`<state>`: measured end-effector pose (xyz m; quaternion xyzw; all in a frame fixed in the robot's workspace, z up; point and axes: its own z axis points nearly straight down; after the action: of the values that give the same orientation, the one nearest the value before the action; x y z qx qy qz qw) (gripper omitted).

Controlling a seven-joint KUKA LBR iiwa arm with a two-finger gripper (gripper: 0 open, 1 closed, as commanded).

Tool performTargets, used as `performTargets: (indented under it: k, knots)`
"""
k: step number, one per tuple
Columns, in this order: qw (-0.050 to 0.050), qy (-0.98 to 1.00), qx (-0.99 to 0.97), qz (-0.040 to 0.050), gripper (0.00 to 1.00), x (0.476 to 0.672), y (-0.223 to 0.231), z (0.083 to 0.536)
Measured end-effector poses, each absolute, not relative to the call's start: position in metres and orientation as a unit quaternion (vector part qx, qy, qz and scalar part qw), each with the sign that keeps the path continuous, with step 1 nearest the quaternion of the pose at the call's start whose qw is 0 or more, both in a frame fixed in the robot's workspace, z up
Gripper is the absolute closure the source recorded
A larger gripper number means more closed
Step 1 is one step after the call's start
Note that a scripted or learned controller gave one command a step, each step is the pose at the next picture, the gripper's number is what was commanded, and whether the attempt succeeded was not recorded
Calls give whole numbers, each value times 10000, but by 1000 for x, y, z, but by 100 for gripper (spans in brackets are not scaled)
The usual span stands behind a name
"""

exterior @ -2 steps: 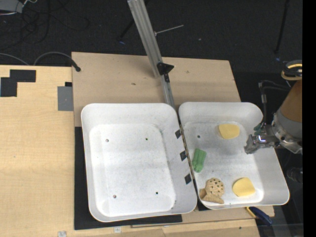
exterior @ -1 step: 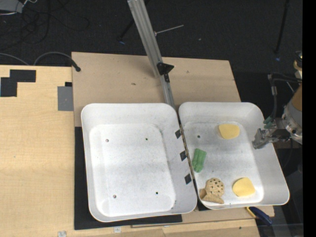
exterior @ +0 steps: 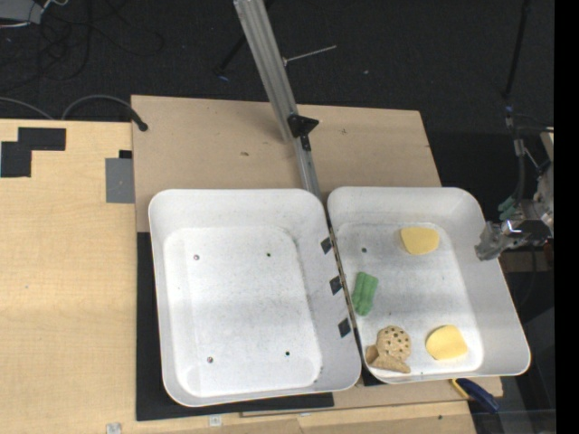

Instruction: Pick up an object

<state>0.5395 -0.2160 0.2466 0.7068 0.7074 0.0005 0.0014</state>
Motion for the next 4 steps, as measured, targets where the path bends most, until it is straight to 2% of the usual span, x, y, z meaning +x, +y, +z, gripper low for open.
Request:
performTargets:
  k: [2, 3, 4]
  knots:
    - [-22, 7085, 7057, -4, 100, 548, -115, 227]
    - [-12, 7082, 7060, 0, 100, 555, -67, 235]
    - [-15, 7085, 7057, 1, 100, 553, -20, 241]
